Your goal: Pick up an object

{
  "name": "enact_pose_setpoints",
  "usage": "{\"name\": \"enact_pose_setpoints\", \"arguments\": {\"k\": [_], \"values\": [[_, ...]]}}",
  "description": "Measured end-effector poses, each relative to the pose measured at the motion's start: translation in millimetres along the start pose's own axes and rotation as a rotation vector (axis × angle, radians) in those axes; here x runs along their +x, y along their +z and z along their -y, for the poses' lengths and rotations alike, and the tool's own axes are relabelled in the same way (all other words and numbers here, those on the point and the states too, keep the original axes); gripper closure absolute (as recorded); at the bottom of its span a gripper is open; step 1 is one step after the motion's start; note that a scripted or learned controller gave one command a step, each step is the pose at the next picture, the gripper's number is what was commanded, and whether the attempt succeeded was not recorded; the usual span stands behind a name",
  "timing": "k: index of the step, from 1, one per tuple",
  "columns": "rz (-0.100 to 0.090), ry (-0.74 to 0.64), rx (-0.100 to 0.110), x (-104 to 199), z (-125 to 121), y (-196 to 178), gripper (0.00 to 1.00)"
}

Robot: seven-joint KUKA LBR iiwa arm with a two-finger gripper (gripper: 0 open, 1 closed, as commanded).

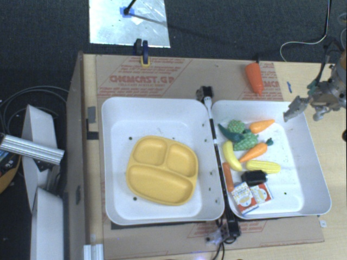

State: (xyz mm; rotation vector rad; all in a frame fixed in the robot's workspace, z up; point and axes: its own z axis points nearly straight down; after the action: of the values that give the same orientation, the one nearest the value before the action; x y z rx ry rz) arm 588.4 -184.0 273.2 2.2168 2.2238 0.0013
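Camera view: glossy yellow tray (162, 170) (three-sectioned)

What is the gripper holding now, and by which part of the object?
Nothing. The gripper hangs over the right bin's far right corner, with no object in it; the toy food lies below in the bin.

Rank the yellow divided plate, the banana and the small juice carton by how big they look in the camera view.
Largest to smallest:
1. yellow divided plate
2. banana and small juice carton, which look much alike in size, so I won't rank them against each other.
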Motion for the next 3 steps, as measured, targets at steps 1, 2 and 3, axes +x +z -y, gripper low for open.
{"name": "enact_pose_setpoints", "arguments": {"k": [1,2,3], "values": [[-0.001,-0.001,0.003,39,11,127,0.0],[-0.001,0.001,-0.01,52,37,184,0.0],[0.001,-0.001,-0.002,34,-24,188,0.0]]}}
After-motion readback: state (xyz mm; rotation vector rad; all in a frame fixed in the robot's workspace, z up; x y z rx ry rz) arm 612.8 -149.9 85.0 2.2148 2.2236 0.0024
